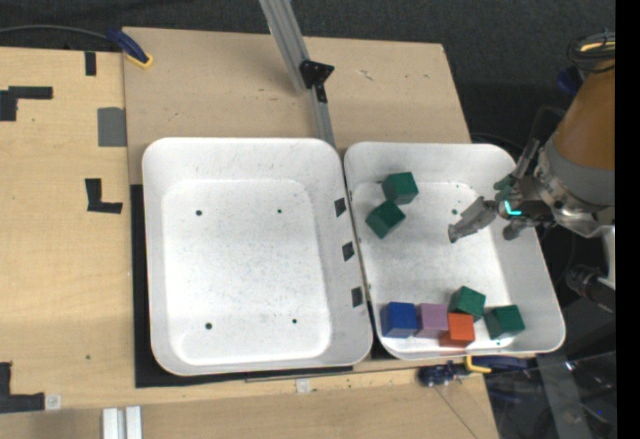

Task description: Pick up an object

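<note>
Camera view: claw [468, 225], fingers' state I cannot tell, hangs right of two tilted green blocks [392, 203].

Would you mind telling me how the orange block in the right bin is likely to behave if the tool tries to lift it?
The orange block looks like a rigid cube, so it probably won't flex or roll. It sits tight against the purple block and a green block, so its neighbours would likely shift.

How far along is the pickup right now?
Done: the gripper is over the right bin. In hand: nothing, no block sits between its fingers. Left: descend on a block, perhaps the green ones nearby, close, and lift. All blocks lie in the bin.
</note>
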Controlling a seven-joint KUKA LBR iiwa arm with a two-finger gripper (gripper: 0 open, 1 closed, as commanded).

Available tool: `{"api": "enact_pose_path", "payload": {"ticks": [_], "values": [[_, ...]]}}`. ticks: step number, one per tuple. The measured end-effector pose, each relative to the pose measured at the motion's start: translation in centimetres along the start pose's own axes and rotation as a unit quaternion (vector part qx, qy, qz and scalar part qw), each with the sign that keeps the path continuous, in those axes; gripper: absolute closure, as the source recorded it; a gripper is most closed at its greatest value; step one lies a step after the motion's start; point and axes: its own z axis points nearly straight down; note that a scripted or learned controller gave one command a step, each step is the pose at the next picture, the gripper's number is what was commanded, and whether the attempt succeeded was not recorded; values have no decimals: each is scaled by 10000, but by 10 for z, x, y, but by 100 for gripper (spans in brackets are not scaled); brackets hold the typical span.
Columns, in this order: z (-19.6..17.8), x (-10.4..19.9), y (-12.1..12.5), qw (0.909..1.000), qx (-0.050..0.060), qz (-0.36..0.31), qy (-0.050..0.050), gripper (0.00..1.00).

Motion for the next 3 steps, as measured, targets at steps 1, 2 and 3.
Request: {"api": "enact_pose_path", "payload": {"ticks": [1,2,3], "values": [[64,4,-4,10000,35,8,8,0],[112,-3,-9,10000,28,14,5,0],[165,-2,-10,10000,14,5,0,0]]}}
